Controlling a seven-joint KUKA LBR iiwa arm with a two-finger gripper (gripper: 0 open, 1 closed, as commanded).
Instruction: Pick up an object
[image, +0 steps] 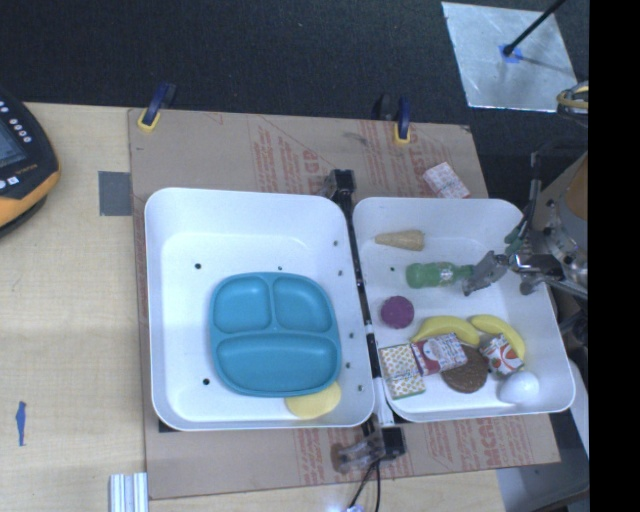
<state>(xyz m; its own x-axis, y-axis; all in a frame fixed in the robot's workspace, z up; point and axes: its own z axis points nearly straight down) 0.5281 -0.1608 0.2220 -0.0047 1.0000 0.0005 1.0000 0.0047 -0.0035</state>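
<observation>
1. Gripper (484, 274) sits in the right bin (455, 212), toward its upper right in the frame, coming in from the right edge; you can't tell from this slant view whether it is wide or narrow, and nothing can be seen held in it.
2. Nearest candidate for your pick is the green bottle (432, 274), lying on its side just left of the gripper, tip nearly touching it.
3. Long axis of that bottle runs left to right across the frame, roughly in line with the arm's reach, so you'd likely want the grasp to close across it, top to bottom in the frame.
4. Above it, a tan cone (400, 239) lies apart, near the bin's top wall.
5. Lower down, you've got a purple ball (397, 311), a yellow banana (470, 327), and a crowded cluster at the bottom right, all farther from the gripper.
6. Left bin (170, 225) holds a blue divided plate (274, 333), well apart from the arm.
7. My read: no pick yet; shift slightly left and descend.
</observation>
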